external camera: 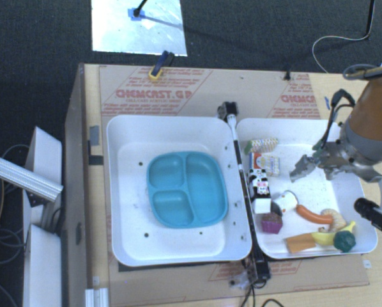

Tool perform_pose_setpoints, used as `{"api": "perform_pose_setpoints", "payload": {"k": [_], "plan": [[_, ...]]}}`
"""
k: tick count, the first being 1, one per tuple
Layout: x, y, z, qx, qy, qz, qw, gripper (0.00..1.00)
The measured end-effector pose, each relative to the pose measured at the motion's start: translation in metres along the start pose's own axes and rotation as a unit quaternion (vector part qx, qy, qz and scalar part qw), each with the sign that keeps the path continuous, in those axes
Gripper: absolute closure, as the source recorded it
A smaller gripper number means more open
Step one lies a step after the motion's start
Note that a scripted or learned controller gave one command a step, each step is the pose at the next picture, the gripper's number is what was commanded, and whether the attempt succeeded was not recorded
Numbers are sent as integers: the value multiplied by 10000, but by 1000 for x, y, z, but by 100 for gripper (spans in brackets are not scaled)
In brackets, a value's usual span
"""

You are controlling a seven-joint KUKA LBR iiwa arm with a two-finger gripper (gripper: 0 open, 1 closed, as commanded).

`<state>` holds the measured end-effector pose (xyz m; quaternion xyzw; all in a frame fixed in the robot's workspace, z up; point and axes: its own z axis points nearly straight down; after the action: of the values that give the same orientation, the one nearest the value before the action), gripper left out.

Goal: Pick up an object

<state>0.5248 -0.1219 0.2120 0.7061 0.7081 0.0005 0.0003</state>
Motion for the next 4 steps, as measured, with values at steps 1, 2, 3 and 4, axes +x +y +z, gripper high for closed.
{"api": "perform_pose_setpoints", "payload": {"k": [1,2,3,4], "plan": [[34,9,80,12,2,2,10000,0],[21,67,117,-7,-3,7,10000,0],[17,13,128,0,-2,10,10000,0],[17,14,117,-15,-2,3,10000,100]]}}
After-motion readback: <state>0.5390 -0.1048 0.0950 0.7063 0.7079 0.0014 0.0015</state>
